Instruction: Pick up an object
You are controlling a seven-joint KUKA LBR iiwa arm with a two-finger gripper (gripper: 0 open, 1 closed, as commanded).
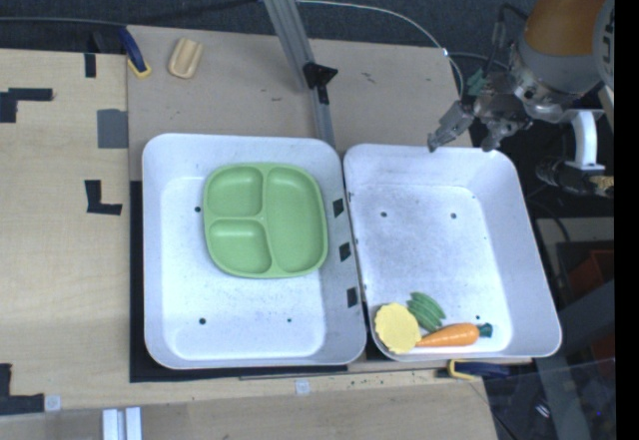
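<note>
Spreading across the table are two white bins: the left bin carries a green divided plate, the right bin a yellow round piece, an orange carrot and a green vegetable huddled at its near edge. The fingers hover above the right bin's far rim, seemingly spread apart, gripping nothing.
</note>
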